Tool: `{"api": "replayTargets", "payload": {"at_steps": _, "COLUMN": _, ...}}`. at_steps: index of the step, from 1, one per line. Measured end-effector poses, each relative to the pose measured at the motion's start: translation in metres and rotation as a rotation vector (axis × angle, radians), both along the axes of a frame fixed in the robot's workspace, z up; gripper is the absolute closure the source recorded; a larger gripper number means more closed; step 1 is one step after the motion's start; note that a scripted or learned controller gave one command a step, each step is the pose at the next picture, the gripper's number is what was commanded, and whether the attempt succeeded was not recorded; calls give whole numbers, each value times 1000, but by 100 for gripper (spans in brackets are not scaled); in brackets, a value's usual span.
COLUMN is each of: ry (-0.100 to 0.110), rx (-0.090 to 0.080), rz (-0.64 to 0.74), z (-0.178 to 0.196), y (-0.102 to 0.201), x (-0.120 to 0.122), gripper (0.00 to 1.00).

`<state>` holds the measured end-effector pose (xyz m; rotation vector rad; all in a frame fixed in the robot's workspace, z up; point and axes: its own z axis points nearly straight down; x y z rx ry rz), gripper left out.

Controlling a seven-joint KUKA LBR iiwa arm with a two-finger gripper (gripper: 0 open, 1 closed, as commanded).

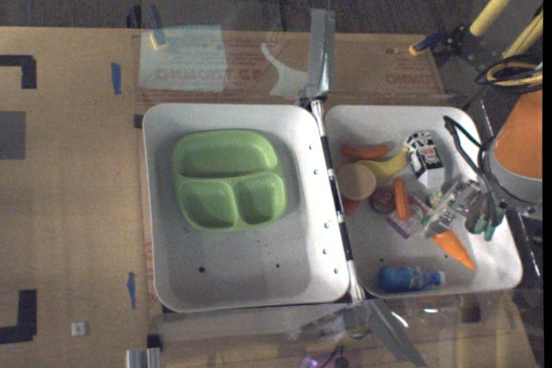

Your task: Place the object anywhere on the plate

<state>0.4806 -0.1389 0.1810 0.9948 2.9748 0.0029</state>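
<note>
Beneath the gripper [450, 215] — an orange carrot [455, 249], just beside.

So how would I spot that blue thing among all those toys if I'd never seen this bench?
Start at the right-hand white bin, the one crowded with small toy foods. Go to its near edge, below the orange carrot. There the blue bottle lies on its side, apart from the pile; it is the one blue item in a bin of oranges, yellows and browns.

Fixed overhead cam, slanted, prob. mid-range, both bins [164, 211].
</note>
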Motion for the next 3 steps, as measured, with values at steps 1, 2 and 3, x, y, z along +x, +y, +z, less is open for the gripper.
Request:
{"api": "replayTargets", "payload": {"at_steps": 1, "ry": -2, "rx": -2, "rz": 291, "z": 22, "y": 62, "x": 50, "gripper": 100}}
{"api": "replayTargets", "payload": {"at_steps": 2, "ry": -1, "rx": -1, "rz": 166, "z": 27, "y": 87, "x": 73, "gripper": 100}}
{"api": "replayTargets", "payload": {"at_steps": 3, "ry": -3, "rx": -1, "rz": 408, "z": 29, "y": 185, "x": 121, "gripper": 100}}
